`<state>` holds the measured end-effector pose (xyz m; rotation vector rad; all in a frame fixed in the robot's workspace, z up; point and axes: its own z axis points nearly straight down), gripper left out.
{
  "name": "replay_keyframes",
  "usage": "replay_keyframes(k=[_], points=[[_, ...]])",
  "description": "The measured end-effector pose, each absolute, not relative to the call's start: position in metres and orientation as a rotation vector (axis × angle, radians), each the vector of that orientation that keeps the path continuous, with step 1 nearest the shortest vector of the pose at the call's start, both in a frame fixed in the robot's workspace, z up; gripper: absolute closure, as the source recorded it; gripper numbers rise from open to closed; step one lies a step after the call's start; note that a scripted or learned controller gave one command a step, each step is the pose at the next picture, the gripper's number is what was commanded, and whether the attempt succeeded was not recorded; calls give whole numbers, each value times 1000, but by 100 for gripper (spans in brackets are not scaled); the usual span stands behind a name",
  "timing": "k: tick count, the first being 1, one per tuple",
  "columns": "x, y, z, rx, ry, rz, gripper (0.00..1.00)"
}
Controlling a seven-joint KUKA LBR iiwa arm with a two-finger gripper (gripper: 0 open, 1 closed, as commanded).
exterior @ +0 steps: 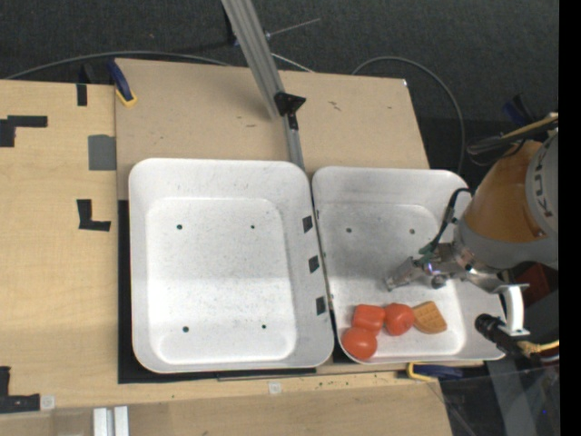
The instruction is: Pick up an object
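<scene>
Reaching in from the right, the gripper (399, 280) hangs low over the middle of the right bin (363, 198), its fingers pointing leftward; whether they are spread or pressed together cannot be told from this slant, and nothing shows between them. The objects lie just toward the near edge from the tips: two red pieces (383, 318) side by side, a third red piece (359, 341) tucked in front of them, and a tan piece (430, 317) to their right. That cluster runs left to right along the bin's front wall, so the next move probably calls for a short shift toward that wall and a descent.
</scene>
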<state>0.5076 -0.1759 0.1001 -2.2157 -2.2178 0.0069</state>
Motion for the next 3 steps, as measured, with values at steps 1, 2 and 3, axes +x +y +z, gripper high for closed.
replay_keyframes(k=[1, 2, 3], points=[[508, -176, 89, -2220, -2222, 3, 0], [508, -175, 99, -2219, -2222, 2, 100], [516, -179, 146, -2222, -2224, -2, 100]])
